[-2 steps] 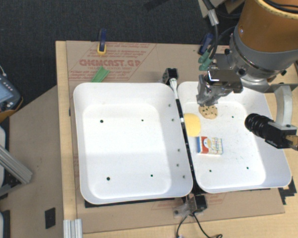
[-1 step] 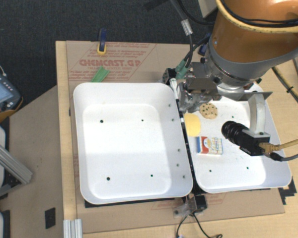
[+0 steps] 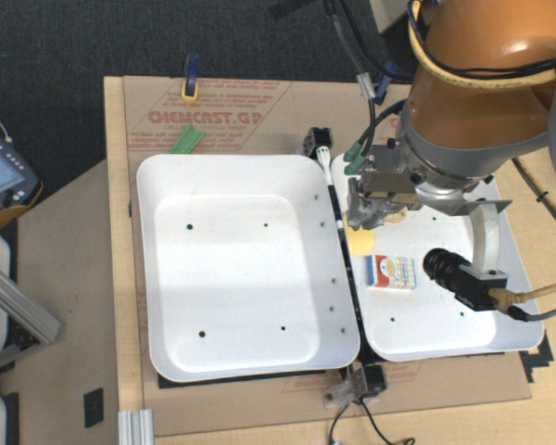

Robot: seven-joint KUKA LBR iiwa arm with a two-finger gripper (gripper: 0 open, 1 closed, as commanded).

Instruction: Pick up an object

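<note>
Because it looks thin and light, the small flat yellow square piece (image 3: 360, 242) should lift easily but may slip; its opposite edges seem the best hold. It lies against the inner wall of the shallow white bin nearer the arm (image 3: 445, 336). Just over it hangs the grey gripper (image 3: 366, 213), its claw state impossible to tell. Deeper in that bin lies a red-white-blue printed packet (image 3: 392, 273).

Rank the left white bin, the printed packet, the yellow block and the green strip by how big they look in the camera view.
1. left white bin, by far the largest
2. printed packet
3. yellow block and green strip: they look about alike, so I leave them unranked.
</note>
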